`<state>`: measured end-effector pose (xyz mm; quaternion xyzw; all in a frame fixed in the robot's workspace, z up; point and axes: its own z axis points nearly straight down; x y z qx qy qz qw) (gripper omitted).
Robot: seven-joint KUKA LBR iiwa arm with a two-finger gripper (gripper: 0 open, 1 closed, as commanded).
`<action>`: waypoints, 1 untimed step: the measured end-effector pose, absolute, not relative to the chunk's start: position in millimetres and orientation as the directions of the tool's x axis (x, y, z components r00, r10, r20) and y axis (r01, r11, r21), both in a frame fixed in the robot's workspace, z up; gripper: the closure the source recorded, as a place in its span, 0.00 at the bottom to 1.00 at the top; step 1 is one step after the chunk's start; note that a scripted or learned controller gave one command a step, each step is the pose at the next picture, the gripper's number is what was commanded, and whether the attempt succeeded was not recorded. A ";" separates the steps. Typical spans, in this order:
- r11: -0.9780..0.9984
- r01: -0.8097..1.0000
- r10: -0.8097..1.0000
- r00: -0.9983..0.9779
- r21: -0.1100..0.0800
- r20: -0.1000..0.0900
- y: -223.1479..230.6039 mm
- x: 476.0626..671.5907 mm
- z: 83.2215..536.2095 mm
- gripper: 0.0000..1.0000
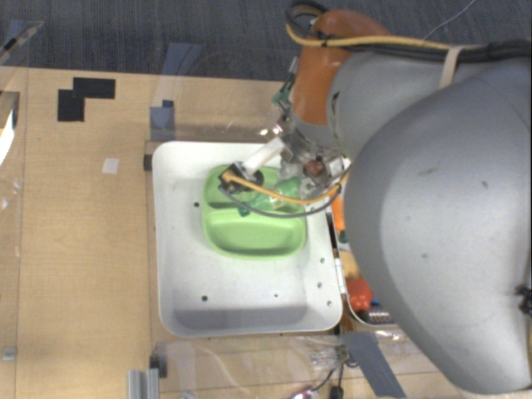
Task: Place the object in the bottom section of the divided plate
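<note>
A green divided plate point(249, 231) lies in the left white bin point(191, 306), toward its upper middle. The plate's wide bottom section faces the near edge and shows only bare green. My gripper point(289, 181) hangs low over the plate's upper right section, reaching in from the right under the orange wrist band. The wrist and cable hide that upper part of the plate. What sits under the gripper is hidden, and I see no object between the gripper and the plate.
The grey arm covers most of the right bin; an orange item point(359, 293) and another orange piece point(339, 219) peek out beside the divider wall. Bare white floor of the left bin lies below and left of the plate.
</note>
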<state>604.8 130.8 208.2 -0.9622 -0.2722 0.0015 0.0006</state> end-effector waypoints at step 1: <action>-0.707 0.707 0.707 0.707 -0.003 -0.003 84.6 501.5 207.5 1.00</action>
